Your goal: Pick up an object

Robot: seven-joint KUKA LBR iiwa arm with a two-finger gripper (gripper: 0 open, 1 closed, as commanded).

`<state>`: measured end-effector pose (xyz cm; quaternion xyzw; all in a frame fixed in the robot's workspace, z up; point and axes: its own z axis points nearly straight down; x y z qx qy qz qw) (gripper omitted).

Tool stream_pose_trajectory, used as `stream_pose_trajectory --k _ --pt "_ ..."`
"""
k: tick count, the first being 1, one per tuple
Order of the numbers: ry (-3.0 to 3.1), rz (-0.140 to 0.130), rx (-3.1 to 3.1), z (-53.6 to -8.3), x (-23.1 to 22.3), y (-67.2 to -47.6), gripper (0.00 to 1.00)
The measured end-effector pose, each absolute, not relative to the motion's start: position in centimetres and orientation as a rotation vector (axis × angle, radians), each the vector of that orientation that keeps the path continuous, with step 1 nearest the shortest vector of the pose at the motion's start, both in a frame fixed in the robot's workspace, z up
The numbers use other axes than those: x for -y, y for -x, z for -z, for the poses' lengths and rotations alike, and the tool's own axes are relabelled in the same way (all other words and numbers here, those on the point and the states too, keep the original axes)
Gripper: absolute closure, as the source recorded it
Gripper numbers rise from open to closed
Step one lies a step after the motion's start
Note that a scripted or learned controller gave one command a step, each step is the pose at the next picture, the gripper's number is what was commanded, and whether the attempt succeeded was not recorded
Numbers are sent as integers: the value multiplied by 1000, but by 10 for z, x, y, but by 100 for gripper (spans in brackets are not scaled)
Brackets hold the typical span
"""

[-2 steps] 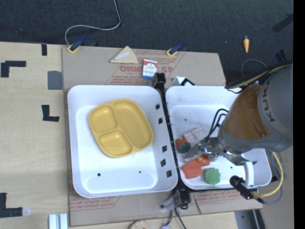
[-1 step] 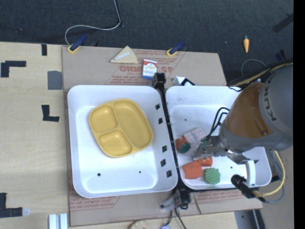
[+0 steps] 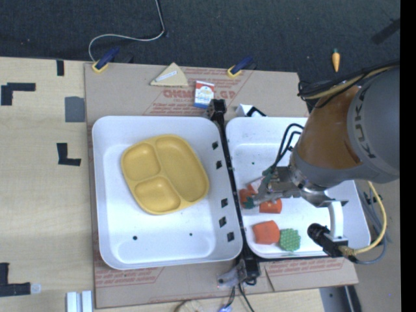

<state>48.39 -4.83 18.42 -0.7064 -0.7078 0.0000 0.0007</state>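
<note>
The right bin (image 3: 257,135) holds several small objects near its front left. A small orange-red piece (image 3: 247,194) lies by the bin's left wall, and a red-orange block (image 3: 271,207) sits just right of it. Further forward are an orange-red block (image 3: 265,232) and a green bumpy object (image 3: 290,240) side by side. My gripper (image 3: 265,188) is low over the two rear pieces, right above the red-orange block. The arm's grey and orange body (image 3: 338,142) hides the middle and right of this bin.
The left bin (image 3: 107,233) holds a yellow divided plate (image 3: 164,173). Behind the bins lie a small red-and-white box (image 3: 204,94) and a pale wedge (image 3: 170,76) on the cardboard. A black divider (image 3: 224,174) runs between the bins.
</note>
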Motion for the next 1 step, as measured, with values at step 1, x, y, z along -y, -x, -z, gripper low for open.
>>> stream_pose_trajectory --k 1 --pt "2217 -2 2222 -184 10 -513 100"
